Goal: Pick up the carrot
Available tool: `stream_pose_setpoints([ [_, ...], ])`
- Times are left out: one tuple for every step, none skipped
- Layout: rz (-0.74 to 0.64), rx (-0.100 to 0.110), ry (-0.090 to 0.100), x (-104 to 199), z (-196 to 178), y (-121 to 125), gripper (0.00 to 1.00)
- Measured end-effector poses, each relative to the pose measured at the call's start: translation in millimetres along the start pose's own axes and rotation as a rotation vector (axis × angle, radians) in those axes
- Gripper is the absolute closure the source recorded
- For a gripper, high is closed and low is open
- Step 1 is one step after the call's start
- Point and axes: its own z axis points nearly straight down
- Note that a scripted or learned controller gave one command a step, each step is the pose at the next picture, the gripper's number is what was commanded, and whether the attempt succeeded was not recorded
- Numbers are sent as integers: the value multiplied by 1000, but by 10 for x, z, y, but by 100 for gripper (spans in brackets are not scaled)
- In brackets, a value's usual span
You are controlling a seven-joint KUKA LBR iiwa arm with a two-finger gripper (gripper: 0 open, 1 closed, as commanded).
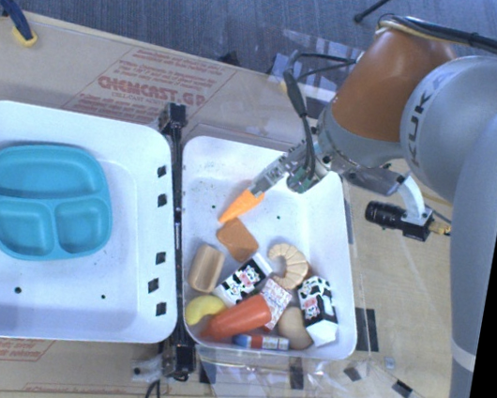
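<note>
You are seeing the grey two-finger hand [266,184] pinching the small orange plastic carrot [242,205] by its top | carrot is hanging tilted over the right shallow white bin [346,249], above the toy food pile [261,299]

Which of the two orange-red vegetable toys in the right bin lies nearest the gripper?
The small orange carrot at the gripper, in the upper part of the right bin. The larger red-orange one lies at the front among the other toys.
</note>
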Motion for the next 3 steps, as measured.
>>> stream_pose_setpoints([
  [-24, 9, 19, 1205, 436, -103, 100],
  [9, 1, 9, 1833, -66, 68, 100],
  [-402, 0, 2, 1523, -1105, -61, 100],
])
